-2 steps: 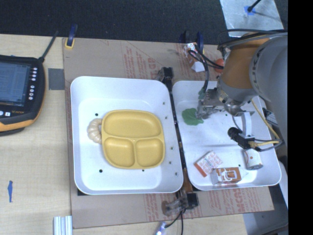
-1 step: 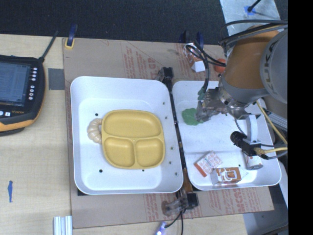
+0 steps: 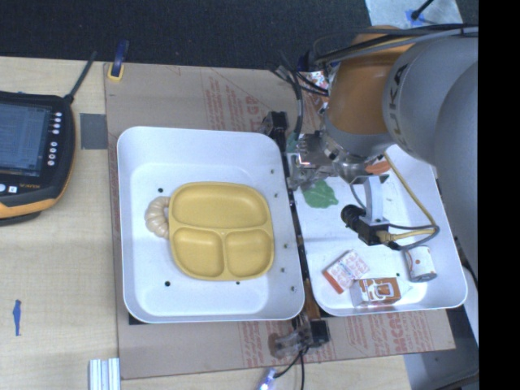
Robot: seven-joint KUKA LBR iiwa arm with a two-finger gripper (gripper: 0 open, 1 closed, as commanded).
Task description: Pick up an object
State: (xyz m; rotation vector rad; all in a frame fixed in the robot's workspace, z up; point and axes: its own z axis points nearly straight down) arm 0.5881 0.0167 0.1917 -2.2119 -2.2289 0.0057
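We are in the reaching step: our gripper (image 3: pixel 318 162) hangs low over the right bin (image 3: pixel 455 295), just above a green leaf (image 3: pixel 320 194). Nothing is visibly held. Next we must settle onto the leaf squarely, keeping off the bin's near wall.

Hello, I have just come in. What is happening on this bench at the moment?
A grey robot arm reaches over the right bin, its wrist low above a green item. Nothing is visibly held. Small packets lie near that bin's front. In the left bin, a yellow divided tray lies untouched.
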